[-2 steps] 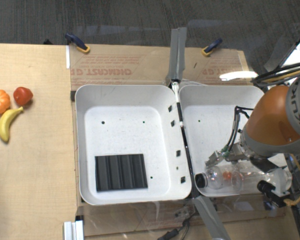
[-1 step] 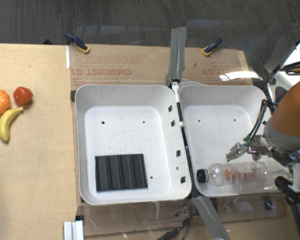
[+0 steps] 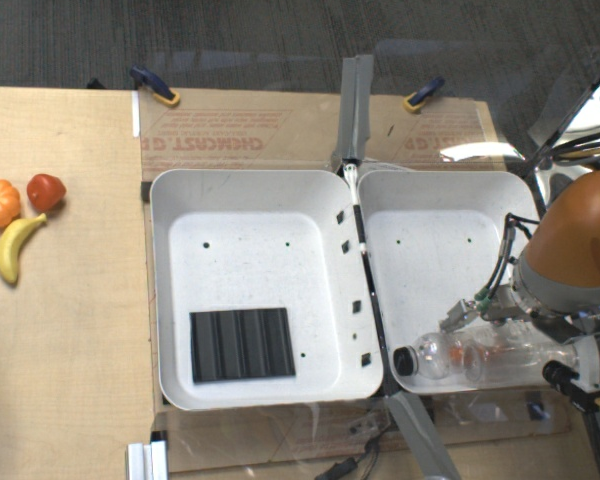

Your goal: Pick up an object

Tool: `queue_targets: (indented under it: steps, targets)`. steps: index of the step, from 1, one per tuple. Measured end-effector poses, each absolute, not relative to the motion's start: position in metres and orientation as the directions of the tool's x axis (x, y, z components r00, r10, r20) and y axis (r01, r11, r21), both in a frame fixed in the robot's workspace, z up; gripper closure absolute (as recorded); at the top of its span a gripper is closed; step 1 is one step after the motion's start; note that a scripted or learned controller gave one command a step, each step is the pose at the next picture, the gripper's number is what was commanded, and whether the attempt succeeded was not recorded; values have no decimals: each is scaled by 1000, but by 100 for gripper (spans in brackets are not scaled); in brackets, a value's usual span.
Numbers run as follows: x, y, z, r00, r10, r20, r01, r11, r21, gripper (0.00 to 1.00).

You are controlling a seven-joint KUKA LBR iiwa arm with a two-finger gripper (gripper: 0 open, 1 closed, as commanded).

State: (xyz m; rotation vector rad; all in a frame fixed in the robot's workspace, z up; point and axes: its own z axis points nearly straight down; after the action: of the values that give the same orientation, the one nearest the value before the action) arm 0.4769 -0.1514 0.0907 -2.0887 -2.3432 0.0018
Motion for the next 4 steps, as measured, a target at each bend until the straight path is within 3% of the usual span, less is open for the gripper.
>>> queue_targets:
  steps: [1,2,3,4]
  targets:
    - [477,-200,110,57,998,-1,998,-57,0,0]
    - [478,-201,120,58,998,-3,998,-58,2,100]
    - [478,-201,119,58,998,-2,998,-58,1,0]
    - [478,-172,92,-105,994,0,994,105,1,0]
